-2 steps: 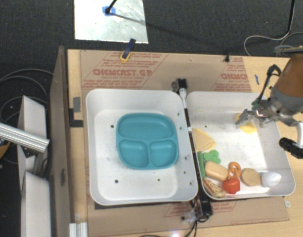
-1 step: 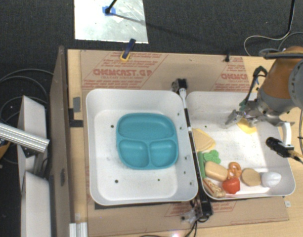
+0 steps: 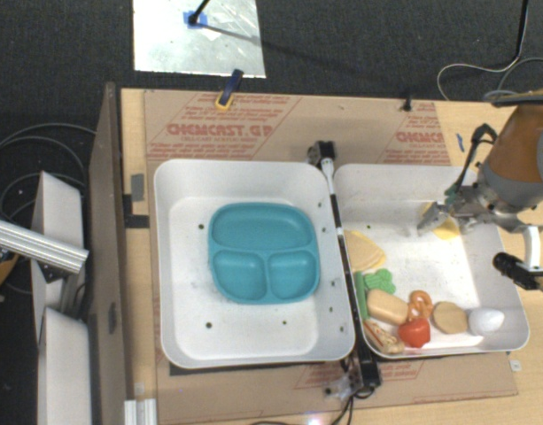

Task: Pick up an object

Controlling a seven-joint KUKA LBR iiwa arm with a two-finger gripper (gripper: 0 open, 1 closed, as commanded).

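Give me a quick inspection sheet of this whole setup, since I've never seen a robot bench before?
Surface: a bench covered in printed brown cardboard, bearing two shallow white bins side by side.
Job's things: toy foods in the right bin, crowded at its near edge: yellow wedge, green piece, tan block, pretzel, red piece, brown round, white egg shape.
Clutter: a teal divided plate in the left bin.
Grippers: the gripper hangs low over a small yellow item near the right bin's far side; grip unclear.
Cables: black loops on the floor at left; a pale cable at upper right.
Surroundings: dark carpet, a shiny sheet beyond the bench.
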